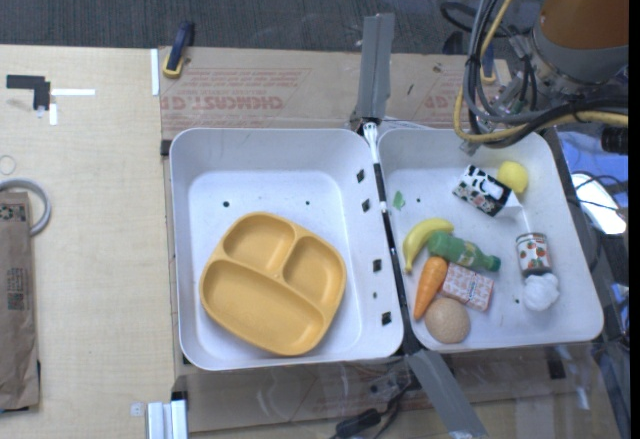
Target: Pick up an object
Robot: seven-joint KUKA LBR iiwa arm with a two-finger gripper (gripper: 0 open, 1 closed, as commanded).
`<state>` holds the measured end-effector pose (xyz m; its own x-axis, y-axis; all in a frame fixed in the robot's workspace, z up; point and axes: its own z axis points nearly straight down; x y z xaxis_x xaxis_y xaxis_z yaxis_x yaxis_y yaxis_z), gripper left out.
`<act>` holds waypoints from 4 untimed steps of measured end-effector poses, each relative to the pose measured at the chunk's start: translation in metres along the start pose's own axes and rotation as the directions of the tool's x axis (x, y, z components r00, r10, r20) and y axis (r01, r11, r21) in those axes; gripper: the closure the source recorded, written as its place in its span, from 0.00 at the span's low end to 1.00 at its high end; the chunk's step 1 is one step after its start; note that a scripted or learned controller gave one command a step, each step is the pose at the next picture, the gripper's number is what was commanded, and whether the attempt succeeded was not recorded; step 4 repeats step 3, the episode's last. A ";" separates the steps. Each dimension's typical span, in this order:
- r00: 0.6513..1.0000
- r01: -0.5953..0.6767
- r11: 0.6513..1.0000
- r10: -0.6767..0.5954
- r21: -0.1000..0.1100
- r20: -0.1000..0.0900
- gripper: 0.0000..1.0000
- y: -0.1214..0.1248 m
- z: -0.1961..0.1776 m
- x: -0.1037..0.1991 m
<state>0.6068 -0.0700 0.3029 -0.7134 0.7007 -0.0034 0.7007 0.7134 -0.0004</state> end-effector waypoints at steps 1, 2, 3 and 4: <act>1.000 0.000 1.000 0.000 0.000 -0.001 0.00 0.000 0.000 0.000; 0.988 0.154 0.988 -0.154 -0.001 -0.003 0.00 -0.044 0.158 0.007; 0.989 0.150 0.989 -0.150 -0.003 0.002 0.00 -0.028 0.210 -0.050; 0.989 0.150 0.989 -0.150 -0.003 0.002 0.00 -0.028 0.210 -0.050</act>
